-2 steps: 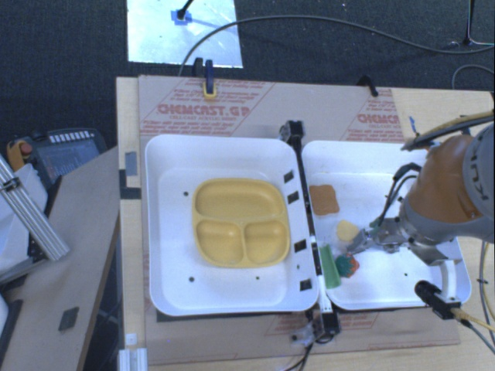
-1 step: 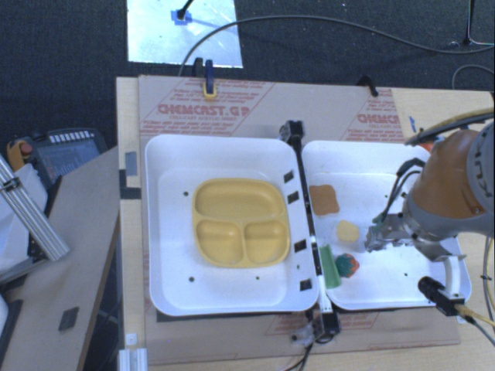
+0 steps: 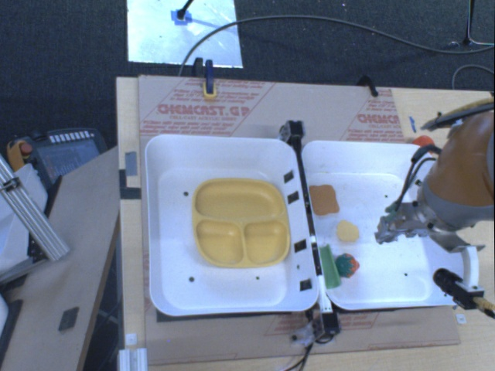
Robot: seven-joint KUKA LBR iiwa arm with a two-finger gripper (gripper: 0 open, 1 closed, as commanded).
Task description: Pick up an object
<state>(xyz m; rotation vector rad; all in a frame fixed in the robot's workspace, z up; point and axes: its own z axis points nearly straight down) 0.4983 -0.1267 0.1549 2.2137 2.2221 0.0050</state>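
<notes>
In the right bin lie a brown flat square piece, a small yellow round piece and a red-and-green strawberry-like toy next to a green strip at the bin's left wall. My gripper hangs over the right half of this bin, a short way right of the yellow piece, with the orange-banded wrist behind it. Nothing shows between its fingers.
The left bin bears a yellow divided tray. A black clip rail runs between the two bins. Cables cross the dark floor behind the bench, and a grey pendant lies at the far left.
</notes>
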